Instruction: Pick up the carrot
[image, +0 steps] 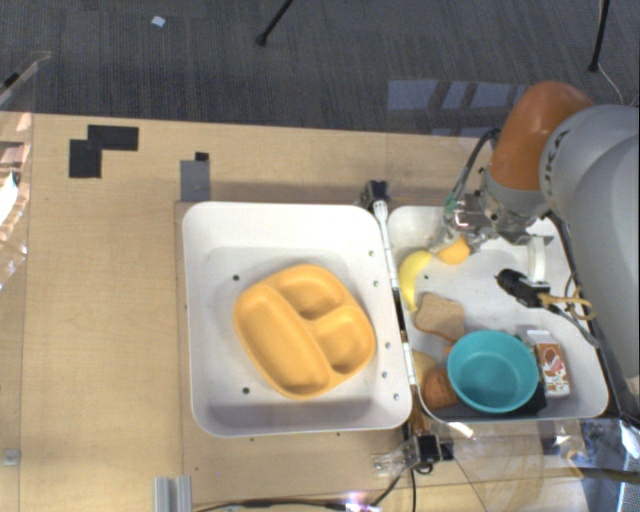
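Orange and small, the carrot (453, 252) lies in the far part of the right bin (590, 385), just under the tool (470, 228) and just beside a yellow lemon-like fruit (414, 270) on its left. So little of the carrot shows that its long axis and which way it points cannot be told; the visible piece looks like a short stub running roughly left to right. The grey arm (590, 170) with its orange band (530, 130) reaches in from the right and hangs over that corner. Whether the tool is open or closed cannot be told.

Nearer in the same bin sit a tan slice of bread (440, 315), a teal bowl (492, 372), a brown round item (438, 385) and a small carton (553, 368). The left bin (215, 240) holds a yellow divided plate (303, 328). Both bins rest on the wooden counter (90, 330).
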